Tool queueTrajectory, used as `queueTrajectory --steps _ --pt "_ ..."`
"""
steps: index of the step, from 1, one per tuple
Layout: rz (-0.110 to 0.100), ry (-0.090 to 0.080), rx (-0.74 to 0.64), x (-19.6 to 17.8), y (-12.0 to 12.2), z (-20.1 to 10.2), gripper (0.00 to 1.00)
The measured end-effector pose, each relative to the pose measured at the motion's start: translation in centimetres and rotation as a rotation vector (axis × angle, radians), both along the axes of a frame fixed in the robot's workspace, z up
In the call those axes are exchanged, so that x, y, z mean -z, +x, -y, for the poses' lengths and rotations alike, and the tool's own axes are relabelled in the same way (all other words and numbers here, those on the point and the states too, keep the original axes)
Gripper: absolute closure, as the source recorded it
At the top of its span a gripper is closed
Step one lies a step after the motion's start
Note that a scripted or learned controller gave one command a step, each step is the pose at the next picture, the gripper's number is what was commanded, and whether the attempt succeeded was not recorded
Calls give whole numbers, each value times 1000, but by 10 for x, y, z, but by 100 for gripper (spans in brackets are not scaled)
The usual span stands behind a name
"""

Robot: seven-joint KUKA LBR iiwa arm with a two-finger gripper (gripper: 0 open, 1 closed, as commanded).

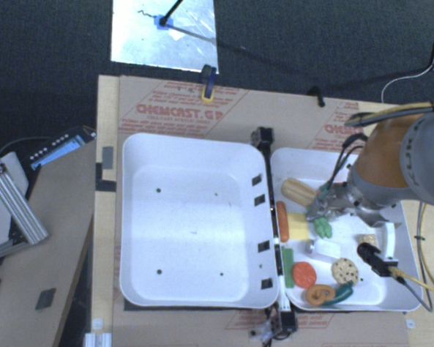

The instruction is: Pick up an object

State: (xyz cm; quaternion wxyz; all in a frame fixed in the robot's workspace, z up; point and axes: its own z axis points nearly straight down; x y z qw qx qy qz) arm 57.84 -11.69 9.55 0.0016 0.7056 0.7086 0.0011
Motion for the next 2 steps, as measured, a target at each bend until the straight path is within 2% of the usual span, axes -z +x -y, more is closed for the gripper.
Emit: queueTrajectory --steps 1,2 --pt "4 3 -5 -94 -40 -55 100" --pt "-6 4 -6 -88 -76 -123 100"
